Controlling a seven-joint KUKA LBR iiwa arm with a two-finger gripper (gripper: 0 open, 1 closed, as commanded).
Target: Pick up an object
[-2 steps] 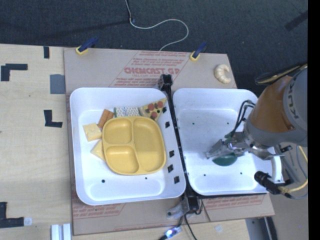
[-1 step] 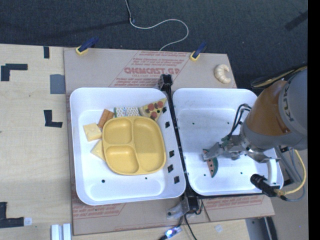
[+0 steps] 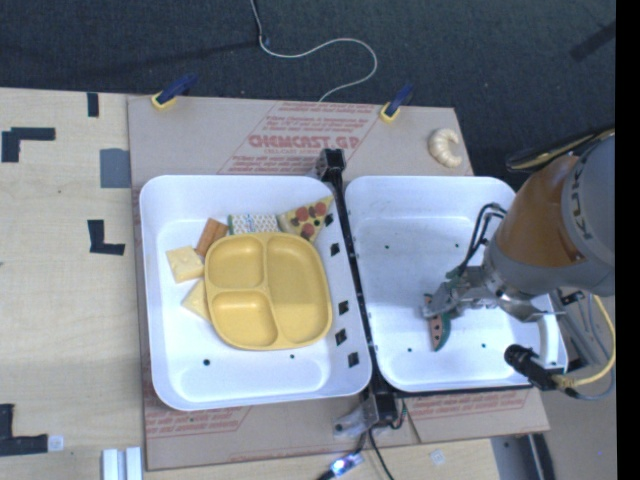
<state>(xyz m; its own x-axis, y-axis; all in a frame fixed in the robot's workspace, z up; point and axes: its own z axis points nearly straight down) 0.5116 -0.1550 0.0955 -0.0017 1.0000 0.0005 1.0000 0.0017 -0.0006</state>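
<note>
While reaching in from the right, the gripper [image 3: 442, 308] is hovering low in the right bin [image 3: 400, 218], its opening impossible to judge, a green-brown object [image 3: 440, 333] lying just beneath, a yellow divided plate [image 3: 268, 290] sitting in the left bin [image 3: 160, 268].

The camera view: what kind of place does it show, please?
Most likely a robot test bench in a lab, not a kitchen. Two white bins, the left bin and the right bin, sit on cardboard held by clamps; a yellow divided plate with toy food lies in the left one, and the gripper reaches into the right one.
</note>
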